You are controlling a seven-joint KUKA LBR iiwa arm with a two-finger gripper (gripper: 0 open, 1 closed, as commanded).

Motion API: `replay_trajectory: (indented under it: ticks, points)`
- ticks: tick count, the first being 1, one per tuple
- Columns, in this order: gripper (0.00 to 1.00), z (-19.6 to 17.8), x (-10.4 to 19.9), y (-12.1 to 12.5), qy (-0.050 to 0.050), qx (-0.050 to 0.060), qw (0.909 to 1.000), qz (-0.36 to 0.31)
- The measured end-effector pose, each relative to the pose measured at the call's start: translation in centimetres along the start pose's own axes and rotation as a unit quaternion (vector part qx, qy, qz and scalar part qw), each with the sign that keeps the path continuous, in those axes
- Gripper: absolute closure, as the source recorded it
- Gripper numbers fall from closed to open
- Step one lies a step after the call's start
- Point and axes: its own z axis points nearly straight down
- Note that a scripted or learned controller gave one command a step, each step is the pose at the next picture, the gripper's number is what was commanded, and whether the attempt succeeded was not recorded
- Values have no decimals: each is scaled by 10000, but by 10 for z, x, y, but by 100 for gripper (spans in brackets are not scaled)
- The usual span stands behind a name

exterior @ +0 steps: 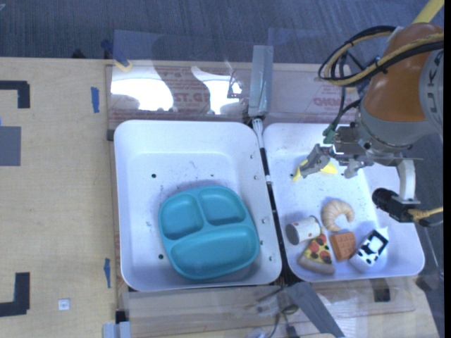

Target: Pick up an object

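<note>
The bench (49, 210) spans the view, pale wood, with the two white bins side by side on it. The left bin (141, 153) sits just left of centre; the right bin (282, 143) lies at about 3 o'clock from it, their rims touching along the middle seam.

The arm (405, 76) enters at 2 o'clock, its orange band above the grey wrist, black and yellow cables looping over it.

In the left bin, toward 6 o'clock, rests a teal divided plate (206, 232) with three compartments, lying flat.

The claw (320, 160) hangs over the upper part of the right bin, at about 12 o'clock within it. Its tips point toward 9 o'clock, and a small yellow object (308, 167) shows right at them. Whether the tips are spread or pressed on that piece, I cannot tell.

The remaining small things cluster at 6 o'clock in the right bin, well apart from the claw. A croissant (338, 213) curls at the top of the group. Below it stands an orange block (343, 245), touching a pizza slice (317, 253) at its 9 o'clock. A small white cylinder (303, 229) lies on its side just above the pizza slice. At 3 o'clock of the block sits a black-and-white object (372, 248).
</note>
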Motion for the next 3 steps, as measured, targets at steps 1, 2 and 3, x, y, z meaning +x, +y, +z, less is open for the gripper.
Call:
replay_trajectory:
  ticks: [1,2,3]
  points:
    - [0,124,-44,-10,4,8,9999,129]
    - [0,149,-72,-55,12,-34,10000,-4]
    - [0,148,-49,-23,9,-48,9998,190]
